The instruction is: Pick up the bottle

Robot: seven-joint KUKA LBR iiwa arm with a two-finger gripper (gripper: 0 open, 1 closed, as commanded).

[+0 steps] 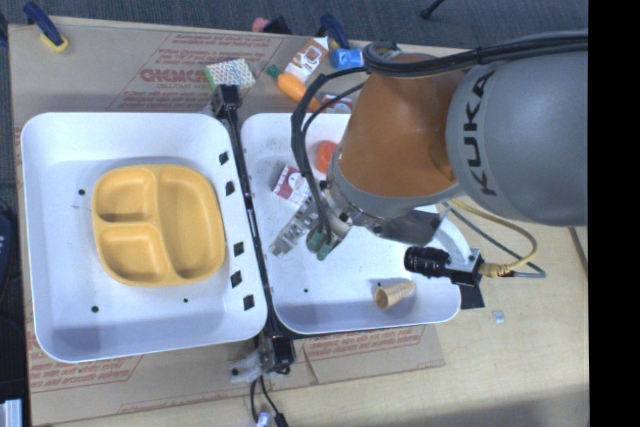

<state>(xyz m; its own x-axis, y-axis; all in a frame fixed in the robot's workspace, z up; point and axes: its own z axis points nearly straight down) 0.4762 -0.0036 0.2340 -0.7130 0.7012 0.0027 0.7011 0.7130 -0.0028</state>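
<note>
The arm [440, 145] reaches over the right bin [340, 315] from the right edge of the surface [130, 65], and its bulk covers much of that bin. The hand [322, 233] is low in the bin's middle, near the divider between the two bins. Whether it is wide, narrow or gripping something I cannot tell; a crumpled clear wrapper [290, 230] lies right against it.

The bottle [304, 67] seems to be the orange and white one lying on its side on the surface just past the right bin's far edge, beside a blue clip [347, 58]. It is well apart from the hand and outside the bin.

A red and white packet [289, 182] lies in the bin near the hand, a small cone [393, 294] sits near the bin's front edge, and an orange thing [326, 154] shows partly under the arm. A yellow tray [157, 222] fills the left bin [50, 315].

The main risk, as I judge it, is that the hand closes on the wrapper or packet instead of the bottle, since those are what lie under it. If the hand goes for the bottle, its round side may roll, and the bin's rim could block the approach.
</note>
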